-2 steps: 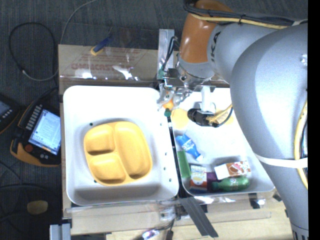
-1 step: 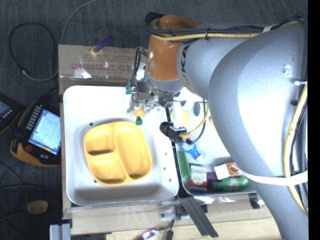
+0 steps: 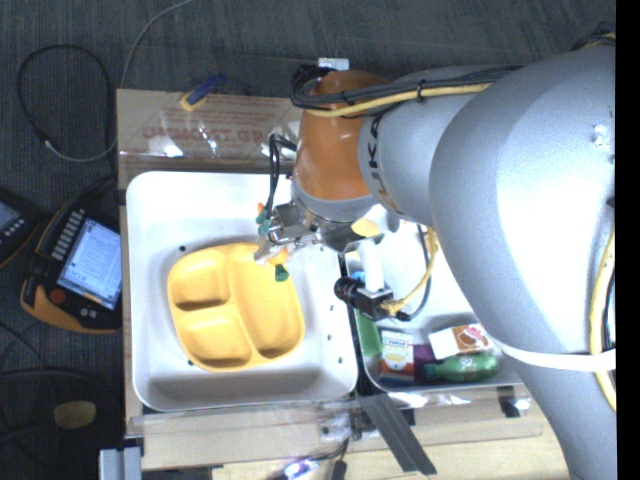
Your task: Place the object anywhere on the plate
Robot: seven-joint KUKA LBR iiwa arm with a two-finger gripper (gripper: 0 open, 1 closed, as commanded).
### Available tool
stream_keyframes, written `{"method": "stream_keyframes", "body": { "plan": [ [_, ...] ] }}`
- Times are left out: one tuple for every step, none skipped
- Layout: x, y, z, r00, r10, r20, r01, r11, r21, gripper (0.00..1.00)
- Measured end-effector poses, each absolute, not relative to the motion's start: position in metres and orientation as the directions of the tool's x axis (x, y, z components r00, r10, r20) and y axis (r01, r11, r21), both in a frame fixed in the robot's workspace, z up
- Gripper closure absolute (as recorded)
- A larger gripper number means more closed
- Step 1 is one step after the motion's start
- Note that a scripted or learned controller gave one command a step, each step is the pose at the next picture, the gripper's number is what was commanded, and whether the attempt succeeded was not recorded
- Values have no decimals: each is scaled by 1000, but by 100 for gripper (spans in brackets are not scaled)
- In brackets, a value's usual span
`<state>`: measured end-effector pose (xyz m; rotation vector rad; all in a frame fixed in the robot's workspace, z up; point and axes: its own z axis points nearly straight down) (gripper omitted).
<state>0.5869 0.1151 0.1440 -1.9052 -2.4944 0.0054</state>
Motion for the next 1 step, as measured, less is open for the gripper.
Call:
{"method": "stream_keyframes", "body": {
  "plan": [
    [555,124,98,-179,984,5,984,179,11,100]
  ]
}}
